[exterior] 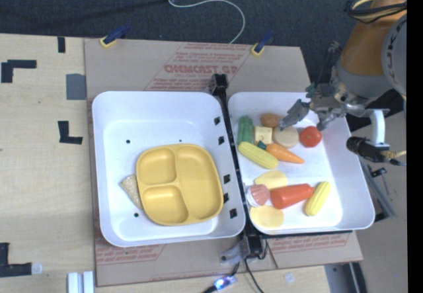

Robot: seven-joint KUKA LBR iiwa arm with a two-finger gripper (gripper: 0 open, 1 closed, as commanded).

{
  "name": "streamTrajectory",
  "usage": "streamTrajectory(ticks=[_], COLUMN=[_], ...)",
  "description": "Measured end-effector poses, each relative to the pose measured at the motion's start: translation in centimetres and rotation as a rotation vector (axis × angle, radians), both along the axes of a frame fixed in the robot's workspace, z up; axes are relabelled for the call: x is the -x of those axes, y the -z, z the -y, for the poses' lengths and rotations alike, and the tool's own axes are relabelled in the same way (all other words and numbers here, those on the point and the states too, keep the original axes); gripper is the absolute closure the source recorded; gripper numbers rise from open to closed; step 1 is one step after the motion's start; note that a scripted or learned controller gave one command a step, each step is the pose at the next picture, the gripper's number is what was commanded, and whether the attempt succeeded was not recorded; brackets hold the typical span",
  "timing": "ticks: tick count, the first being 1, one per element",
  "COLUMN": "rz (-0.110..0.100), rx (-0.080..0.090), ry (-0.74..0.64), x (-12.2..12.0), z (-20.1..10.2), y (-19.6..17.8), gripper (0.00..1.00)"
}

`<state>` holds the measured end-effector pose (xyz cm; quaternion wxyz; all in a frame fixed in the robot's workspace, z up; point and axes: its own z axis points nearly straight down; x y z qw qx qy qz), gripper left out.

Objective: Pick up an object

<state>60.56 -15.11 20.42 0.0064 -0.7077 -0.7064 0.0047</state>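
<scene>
Your arm [373,40] is reaching in from the right, orange band up top, and the gripper [309,116] is hanging over the back of the right bin [349,172]. Fingers [295,113] are spreading fairly wide, nothing between them, so no grab showing.

Right under the nearer fingertip you're looking at a pale round pc [286,137], w/ a brown lump [269,120] just to its left. The tomato [310,136] is sitting just below the fingers, a touch to the right, close but whether it's touching I can't tell. The carrot [285,153] is lying just below that round pc, angled. Further left of the fingers: cucumber [246,130] standing along the bin's left wall, a small yellow cube [264,135] beside it, one corn cob [258,155] slanting under them.

Well below the fingers, near the front: red pepper [291,195], second corn [317,198] at its right, pale yellow slices around.

Left bin [115,116], well apart from the fingers, is holding a yellow divided plate [179,183].
</scene>
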Motion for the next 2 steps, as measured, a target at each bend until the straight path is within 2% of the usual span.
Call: streamTrajectory(ticks=[1, 2], rz=[0.014, 0.009], rx=[0.002, 0.002], ry=[-0.003, -0.002], x=[-0.3, 0.6], z=[0.0, 0.4], y=[-0.9, 4.2], gripper=[0.00, 0.00])
